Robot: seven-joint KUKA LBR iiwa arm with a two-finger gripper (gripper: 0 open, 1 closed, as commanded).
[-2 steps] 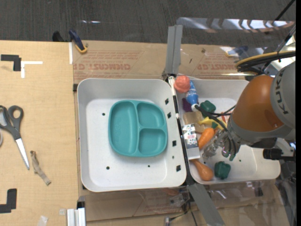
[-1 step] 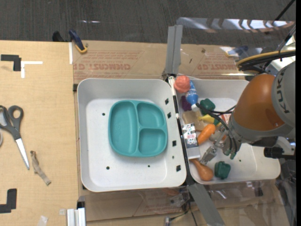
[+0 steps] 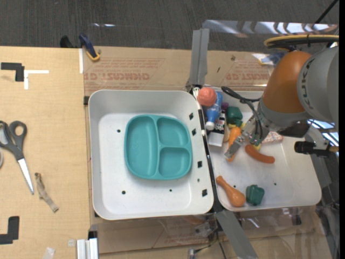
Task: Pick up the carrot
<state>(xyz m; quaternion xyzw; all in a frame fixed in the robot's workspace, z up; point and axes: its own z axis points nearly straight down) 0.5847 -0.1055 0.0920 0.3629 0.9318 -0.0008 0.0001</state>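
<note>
Seen from above at a slant, two shallow white bins sit side by side on a counter [image 3: 48, 117]. The left bin [image 3: 102, 161] holds a teal divided plate [image 3: 158, 147] near its middle. The grey arm [image 3: 302, 85], with its orange band, reaches in from the right over the right bin [image 3: 294, 177]. Its tool [image 3: 241, 139] is low in that bin, fingers pointing down and left, and the carrot [image 3: 234, 134] lies right at the fingertips, orange with a green top, toward the bin's far left. Whether the fingers grip it or are merely beside it cannot be told. Just right of the tool lies a sausage [image 3: 260, 154]. At the bin's near edge rest a squash [image 3: 230, 192] and a green pepper [image 3: 254, 194], close together. At the far left corner sit a peach [image 3: 206, 96] and a blue bottle [image 3: 214, 114]. On the counter's far left lie scissors [image 3: 17, 150].
</note>
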